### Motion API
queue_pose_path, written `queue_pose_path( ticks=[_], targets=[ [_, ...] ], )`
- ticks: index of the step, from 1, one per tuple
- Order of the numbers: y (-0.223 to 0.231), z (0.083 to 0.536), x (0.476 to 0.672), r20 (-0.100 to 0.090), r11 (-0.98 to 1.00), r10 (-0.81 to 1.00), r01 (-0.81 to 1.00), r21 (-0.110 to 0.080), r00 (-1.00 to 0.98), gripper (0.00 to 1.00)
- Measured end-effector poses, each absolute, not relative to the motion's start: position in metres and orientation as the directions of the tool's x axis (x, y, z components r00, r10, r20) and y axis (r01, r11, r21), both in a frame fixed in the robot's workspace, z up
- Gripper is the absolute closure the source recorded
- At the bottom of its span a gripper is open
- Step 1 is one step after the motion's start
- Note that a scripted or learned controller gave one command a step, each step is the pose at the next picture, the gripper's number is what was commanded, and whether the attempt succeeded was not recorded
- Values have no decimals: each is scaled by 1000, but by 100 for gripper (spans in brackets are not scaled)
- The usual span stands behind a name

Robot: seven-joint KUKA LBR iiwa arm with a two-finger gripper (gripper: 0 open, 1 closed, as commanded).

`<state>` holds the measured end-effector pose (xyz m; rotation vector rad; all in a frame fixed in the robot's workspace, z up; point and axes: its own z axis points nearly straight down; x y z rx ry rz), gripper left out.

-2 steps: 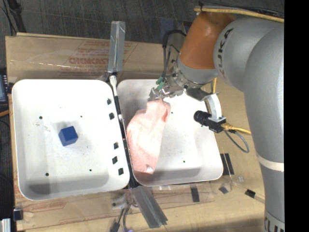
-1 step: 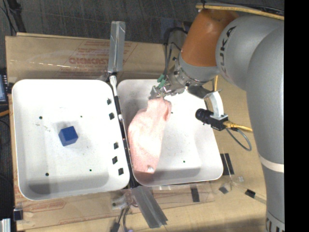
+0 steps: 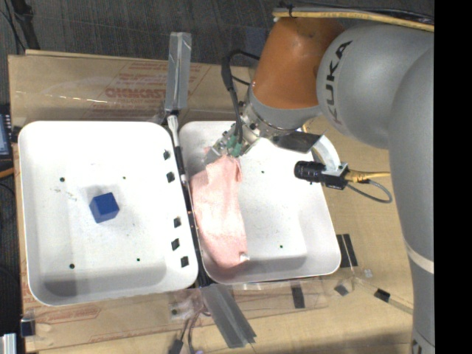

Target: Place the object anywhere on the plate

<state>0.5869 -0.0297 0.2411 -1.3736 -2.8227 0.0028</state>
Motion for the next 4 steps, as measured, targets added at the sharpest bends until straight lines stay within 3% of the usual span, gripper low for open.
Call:
queue_pose_path(
  ticks=[1,2,4],
  targets=[
    [11,247,569,1,877,480,480,-2,-877,100],
    [66,249,549,2,995,96,96,-1,-995,100],
    [155,245,500,3,1000,-8,-8,-2,-1000,100]
  ],
)
